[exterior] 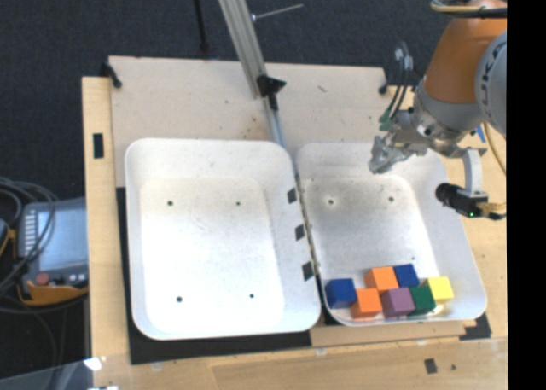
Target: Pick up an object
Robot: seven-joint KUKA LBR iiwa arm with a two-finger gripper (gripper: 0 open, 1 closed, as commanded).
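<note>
On the bench (213, 90) sit two flat white bins side by side. Over the far end of the right bin (444, 226) hangs the gripper (381, 160), at the tip of the grey arm with the orange band (461, 55). The arm comes in from the right. The gripper is small and blurry, so I cannot tell how it is set. Nothing can be seen in its grip.

Down at the near end of the right bin, well away from the gripper, lie the little blocks, all packed close together. A blue block (340, 292) is at the left. Next come two orange blocks, one further back (383, 277) and one nearer (368, 301). A purple block (397, 301) sits beside the near orange one. A second blue block (406, 275) is behind it. Then come a green block (422, 298) and a yellow block (440, 288) at the right end.

The left bin (213, 235) is white with tiny dark dots. A silver pole (239, 21) leans up from between the bins.
</note>
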